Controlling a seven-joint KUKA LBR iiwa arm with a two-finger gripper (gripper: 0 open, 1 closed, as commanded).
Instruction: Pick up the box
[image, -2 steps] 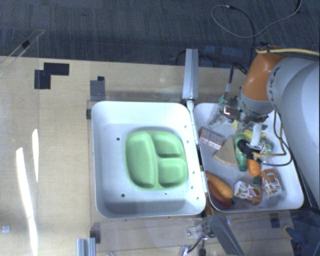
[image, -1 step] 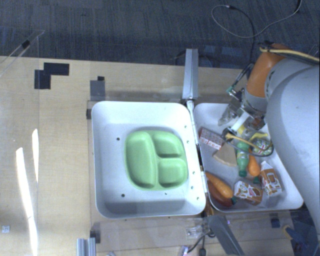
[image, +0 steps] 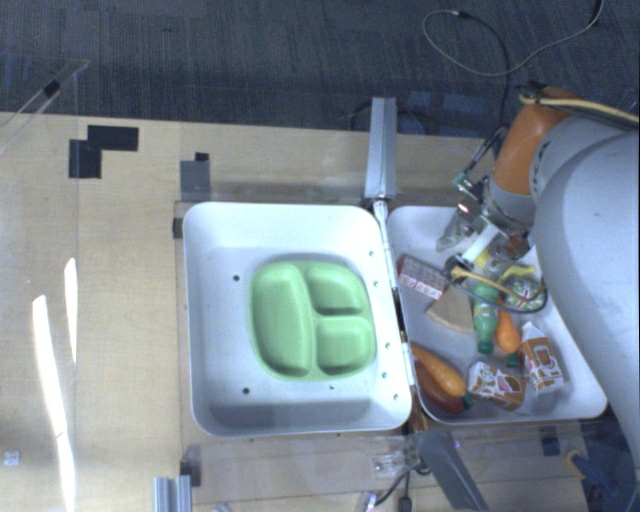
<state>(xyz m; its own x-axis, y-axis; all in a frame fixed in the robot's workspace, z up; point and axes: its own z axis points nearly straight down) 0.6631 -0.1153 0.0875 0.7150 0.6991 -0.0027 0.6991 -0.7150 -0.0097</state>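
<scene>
The box (image: 421, 277) lies in the right bin (image: 590, 405) against its left wall, at about eight o'clock from the gripper (image: 470, 238), near but apart. How far the gripper is open cannot be told. The box is small, brownish, flat and printed.

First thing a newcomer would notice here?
The green divided tray lying alone in the left bin. Next, the clutter heaped in the right bin: small boxes, a carrot-like toy. The gripper hangs over that bin's far end.
</scene>
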